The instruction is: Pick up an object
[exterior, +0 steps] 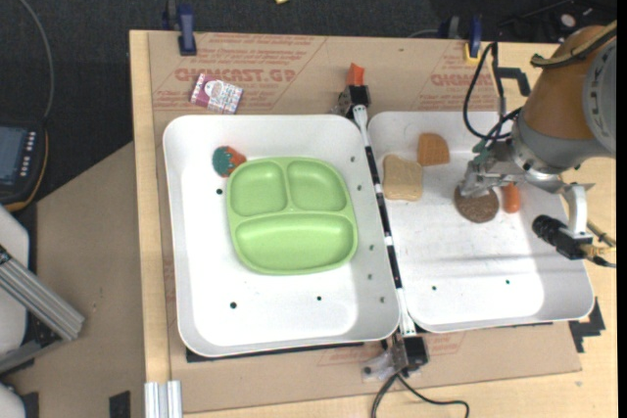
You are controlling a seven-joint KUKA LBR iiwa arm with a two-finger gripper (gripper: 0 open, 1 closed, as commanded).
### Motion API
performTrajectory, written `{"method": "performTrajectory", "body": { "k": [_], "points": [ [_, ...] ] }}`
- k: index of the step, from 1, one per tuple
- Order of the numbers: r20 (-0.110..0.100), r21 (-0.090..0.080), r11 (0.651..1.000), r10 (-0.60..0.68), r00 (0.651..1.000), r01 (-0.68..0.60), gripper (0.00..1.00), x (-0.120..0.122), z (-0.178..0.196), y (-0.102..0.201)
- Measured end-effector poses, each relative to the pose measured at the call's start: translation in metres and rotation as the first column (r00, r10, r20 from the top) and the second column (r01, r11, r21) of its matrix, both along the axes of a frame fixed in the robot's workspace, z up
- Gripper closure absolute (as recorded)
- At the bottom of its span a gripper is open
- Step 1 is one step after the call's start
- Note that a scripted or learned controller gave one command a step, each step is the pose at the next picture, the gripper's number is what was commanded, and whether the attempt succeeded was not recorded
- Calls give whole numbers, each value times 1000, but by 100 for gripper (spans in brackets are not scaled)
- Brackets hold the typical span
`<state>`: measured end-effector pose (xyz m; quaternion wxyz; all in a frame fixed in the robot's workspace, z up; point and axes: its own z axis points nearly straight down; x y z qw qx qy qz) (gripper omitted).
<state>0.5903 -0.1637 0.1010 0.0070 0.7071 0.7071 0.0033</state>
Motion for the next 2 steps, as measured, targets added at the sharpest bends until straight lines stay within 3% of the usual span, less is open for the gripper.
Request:
{"method": "performTrajectory", "body": {
  "k": [1,2],
  "points": [
    [-11,0,1000,-6,1000,6,100,-29,24,-61],
    [-13,7,1000,5,1000,-5,100,-70,104,18]
  ]
}}
